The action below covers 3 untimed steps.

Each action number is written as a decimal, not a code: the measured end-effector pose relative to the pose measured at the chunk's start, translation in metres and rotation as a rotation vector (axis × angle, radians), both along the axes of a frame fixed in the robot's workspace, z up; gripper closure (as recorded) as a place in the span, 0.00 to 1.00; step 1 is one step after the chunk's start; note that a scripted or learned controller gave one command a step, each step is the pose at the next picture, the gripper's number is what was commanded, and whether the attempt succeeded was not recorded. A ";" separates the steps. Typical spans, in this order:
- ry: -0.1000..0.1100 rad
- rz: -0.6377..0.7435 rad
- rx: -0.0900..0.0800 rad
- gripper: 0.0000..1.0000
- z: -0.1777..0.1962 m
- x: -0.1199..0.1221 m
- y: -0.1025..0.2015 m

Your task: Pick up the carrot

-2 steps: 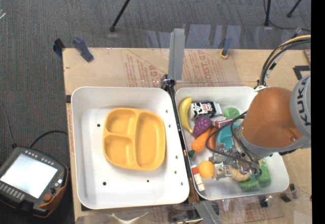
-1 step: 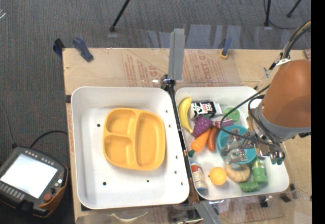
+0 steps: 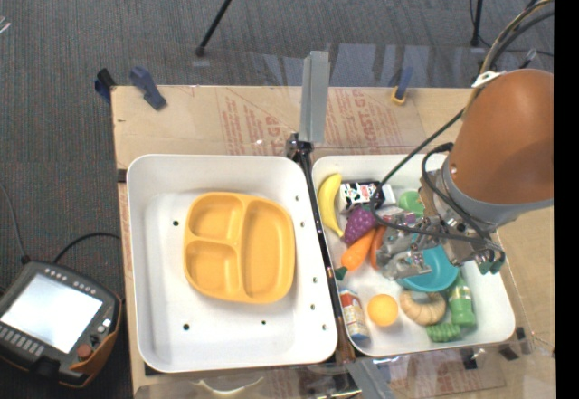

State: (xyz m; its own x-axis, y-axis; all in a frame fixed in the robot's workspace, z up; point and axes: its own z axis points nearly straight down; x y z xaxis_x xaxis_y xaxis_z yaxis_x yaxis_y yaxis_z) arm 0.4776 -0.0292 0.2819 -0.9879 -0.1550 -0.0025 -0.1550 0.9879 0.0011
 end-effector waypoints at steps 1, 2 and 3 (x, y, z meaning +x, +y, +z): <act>0.004 -0.011 -0.001 1.00 0.008 0.008 -0.122; 0.004 -0.007 0.000 0.00 0.008 0.009 -0.120; 0.014 -0.095 0.003 0.00 -0.158 0.072 -0.077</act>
